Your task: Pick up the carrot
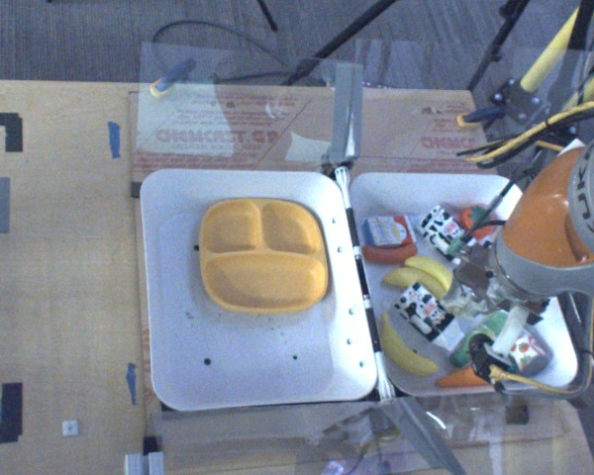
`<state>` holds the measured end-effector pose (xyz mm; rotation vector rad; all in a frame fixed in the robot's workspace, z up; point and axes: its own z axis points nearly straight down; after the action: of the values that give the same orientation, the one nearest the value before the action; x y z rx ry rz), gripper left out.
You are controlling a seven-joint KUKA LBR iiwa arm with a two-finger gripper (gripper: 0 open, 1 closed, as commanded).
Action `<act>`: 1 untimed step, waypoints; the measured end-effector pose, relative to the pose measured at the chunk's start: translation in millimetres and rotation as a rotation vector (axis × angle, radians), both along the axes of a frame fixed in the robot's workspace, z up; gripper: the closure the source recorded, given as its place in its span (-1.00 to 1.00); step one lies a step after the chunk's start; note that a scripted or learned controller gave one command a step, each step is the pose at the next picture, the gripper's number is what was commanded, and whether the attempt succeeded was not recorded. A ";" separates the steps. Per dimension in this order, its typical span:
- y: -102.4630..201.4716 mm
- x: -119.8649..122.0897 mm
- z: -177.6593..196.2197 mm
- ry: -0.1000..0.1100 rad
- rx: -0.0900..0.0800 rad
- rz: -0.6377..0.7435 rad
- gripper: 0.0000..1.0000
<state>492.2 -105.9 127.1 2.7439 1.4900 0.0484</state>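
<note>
Two shallow white bins are shown from above, set side by side on a pale wooden worktop [59,285]. A yellow divided plate [263,255] lies in the left bin [178,354], well apart from the work. The right bin [371,194] is crowded with toy food. The carrot [462,377] lies flat against the near wall of the right bin, towards its right-hand corner, with its orange body running along that wall. A grey arm [549,240] with an orange band is reached in from the right, and the gripper [473,291] is held low over the middle of the right bin, near the carrot but apart from it, on the far side. This placing is judged to be a hover above the pile and not a grasp, as nothing is seen held. Whether the gripper is spread or pressed together cannot be told amid the clutter. A cow-patterned block [423,310] lies just beside the gripper, and a second one [441,228] lies further back, near a red box [388,236]. One banana [406,349] ends close to the carrot's left tip; another [428,273] lies behind it. A small can [527,352] sits to the carrot's right. A green piece [497,327] is seen between gripper and carrot; whether it is the carrot's top cannot be told. The wall, banana and can are judged to leave little room, so a descent from straight above is likely needed.
</note>
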 end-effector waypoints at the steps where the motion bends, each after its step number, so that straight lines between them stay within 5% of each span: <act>1: 35.4 7.5 149.9 0.038 0.007 -0.322 1.00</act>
<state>499.6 -70.6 277.0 2.9663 1.0368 -0.0037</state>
